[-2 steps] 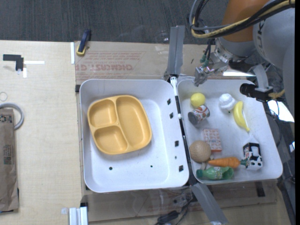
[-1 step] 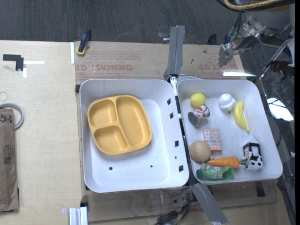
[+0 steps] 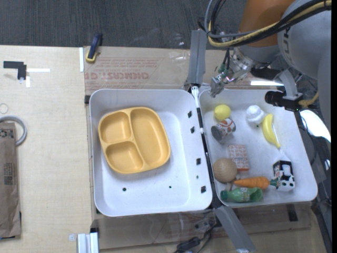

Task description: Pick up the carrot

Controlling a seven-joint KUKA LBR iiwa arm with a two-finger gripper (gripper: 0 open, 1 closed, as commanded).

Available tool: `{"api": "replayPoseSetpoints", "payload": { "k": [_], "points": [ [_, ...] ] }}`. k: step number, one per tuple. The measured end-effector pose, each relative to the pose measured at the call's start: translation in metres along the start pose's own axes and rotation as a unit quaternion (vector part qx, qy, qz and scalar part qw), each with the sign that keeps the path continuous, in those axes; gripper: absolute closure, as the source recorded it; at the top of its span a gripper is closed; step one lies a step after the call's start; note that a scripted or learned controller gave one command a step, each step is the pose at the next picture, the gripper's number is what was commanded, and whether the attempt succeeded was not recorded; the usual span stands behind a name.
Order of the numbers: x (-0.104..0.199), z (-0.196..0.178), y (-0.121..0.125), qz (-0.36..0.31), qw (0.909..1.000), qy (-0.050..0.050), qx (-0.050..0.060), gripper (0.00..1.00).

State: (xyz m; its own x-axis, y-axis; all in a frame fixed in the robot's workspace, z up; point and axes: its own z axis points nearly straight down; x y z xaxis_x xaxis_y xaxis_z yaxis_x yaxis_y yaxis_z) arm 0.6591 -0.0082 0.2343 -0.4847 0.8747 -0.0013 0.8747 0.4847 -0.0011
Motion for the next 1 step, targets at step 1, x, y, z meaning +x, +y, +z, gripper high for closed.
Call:
{"api": "replayPoseSetpoints", "payload": {
  "k": [1],
  "points": [
    [-0.0448,-0.0377,-0.0244,-0.020,0.9998,-0.001,-0.001,1.00]
  ]
}}
